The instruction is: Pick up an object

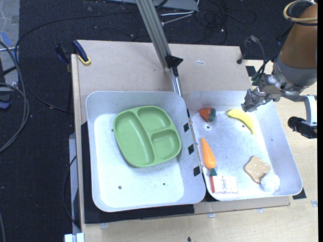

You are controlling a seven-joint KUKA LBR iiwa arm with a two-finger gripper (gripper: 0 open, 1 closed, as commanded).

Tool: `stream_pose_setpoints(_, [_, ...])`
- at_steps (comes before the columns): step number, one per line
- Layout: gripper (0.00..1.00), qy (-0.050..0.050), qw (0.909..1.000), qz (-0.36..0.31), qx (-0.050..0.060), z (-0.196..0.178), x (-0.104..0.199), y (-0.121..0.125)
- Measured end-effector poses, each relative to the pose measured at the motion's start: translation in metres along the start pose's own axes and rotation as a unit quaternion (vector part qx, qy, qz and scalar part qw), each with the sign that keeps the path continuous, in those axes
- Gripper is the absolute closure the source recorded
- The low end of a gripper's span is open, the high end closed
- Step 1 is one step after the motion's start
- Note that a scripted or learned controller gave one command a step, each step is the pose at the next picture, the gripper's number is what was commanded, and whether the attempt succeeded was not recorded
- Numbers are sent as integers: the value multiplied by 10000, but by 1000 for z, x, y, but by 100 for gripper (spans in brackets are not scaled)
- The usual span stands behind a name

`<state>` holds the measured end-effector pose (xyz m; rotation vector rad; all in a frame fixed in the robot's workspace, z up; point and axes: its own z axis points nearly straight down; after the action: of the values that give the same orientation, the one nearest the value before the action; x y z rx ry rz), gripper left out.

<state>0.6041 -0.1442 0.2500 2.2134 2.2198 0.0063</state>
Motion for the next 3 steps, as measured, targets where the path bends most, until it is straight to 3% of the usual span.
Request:
stream_pose_setpoints(1, [100,6,10000,1,19,-17,0,1])
stream_pose_setpoints(3, [100,19,10000,-23,45,-10,110,-17])
